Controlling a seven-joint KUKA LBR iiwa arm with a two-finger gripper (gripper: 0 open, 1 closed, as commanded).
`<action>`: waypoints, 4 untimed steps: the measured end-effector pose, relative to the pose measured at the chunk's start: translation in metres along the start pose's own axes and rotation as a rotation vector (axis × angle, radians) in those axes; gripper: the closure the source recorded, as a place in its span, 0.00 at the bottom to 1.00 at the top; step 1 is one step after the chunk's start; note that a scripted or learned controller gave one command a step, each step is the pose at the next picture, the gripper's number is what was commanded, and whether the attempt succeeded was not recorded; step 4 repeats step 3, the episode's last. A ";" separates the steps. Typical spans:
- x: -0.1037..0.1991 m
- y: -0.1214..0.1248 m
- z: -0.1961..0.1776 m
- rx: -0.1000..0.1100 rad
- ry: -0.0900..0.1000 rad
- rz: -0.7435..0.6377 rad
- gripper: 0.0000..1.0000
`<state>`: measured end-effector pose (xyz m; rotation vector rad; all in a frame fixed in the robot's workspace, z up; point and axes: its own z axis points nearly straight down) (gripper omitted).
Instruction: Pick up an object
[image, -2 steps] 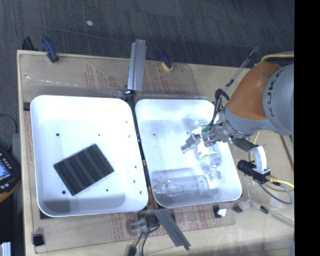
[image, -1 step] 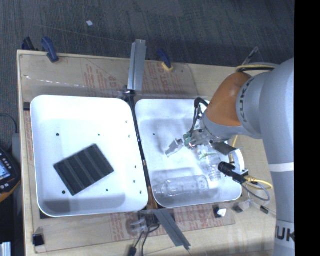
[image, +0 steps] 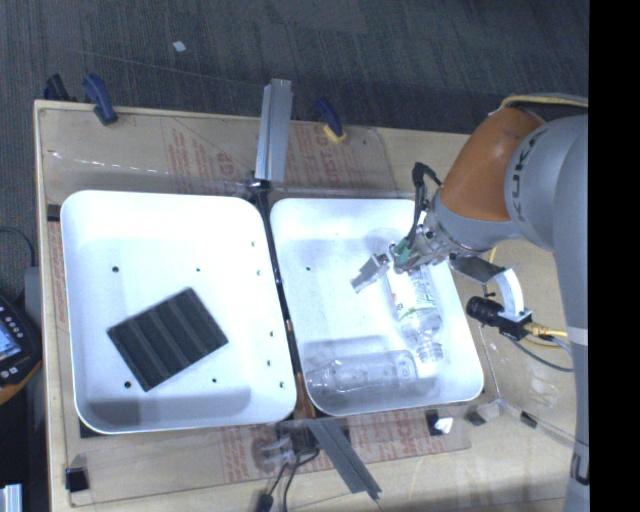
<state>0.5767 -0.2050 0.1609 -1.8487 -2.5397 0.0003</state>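
gripper (image: 385, 268) low over right bin (image: 300, 225), at upper end of small clear bottle (image: 415, 312).
finger state not readable from this angle; nothing visibly between them. small bottle lying along right wall, cap toward near edge. larger clear bottle (image: 360, 372) lying across near wall, just beside it. dark ribbed slab (image: 167, 337) flat in left bin (image: 90, 215), well apart.
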 end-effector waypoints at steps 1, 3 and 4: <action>0.030 -0.079 -0.043 0.000 0.000 -0.015 0.00; -0.006 0.001 0.007 0.000 0.000 0.181 0.00; -0.006 0.001 0.007 0.000 0.000 0.181 0.00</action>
